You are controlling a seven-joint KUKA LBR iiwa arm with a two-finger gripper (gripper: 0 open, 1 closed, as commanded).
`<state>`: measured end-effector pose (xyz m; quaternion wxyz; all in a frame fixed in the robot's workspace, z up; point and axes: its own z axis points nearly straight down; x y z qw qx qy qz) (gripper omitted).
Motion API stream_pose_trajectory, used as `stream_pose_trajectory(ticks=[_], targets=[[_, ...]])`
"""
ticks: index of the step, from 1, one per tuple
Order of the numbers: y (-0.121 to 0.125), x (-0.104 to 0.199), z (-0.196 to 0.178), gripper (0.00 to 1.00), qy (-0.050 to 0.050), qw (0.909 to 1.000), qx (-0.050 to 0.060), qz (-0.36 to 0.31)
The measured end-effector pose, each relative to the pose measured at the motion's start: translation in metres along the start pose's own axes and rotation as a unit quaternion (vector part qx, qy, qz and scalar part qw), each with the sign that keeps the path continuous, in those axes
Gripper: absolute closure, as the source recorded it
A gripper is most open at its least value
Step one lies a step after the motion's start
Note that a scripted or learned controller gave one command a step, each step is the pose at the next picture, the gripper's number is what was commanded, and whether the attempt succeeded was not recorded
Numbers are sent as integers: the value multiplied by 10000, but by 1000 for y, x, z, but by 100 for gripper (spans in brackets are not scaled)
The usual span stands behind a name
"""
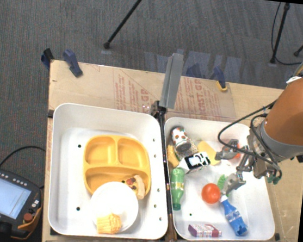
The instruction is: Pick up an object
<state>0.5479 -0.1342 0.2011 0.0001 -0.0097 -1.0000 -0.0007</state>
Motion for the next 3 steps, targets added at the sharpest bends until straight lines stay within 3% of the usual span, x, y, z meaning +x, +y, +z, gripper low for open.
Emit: stream_pose_trajectory(ticks=[1, 2, 3], targets=[[3, 39, 116, 0, 24, 9982, -8, -606], [5, 37, 105, 100, 0, 9980, -4, -636], [49, 48, 115, 100, 11, 9976, -9, -698]])
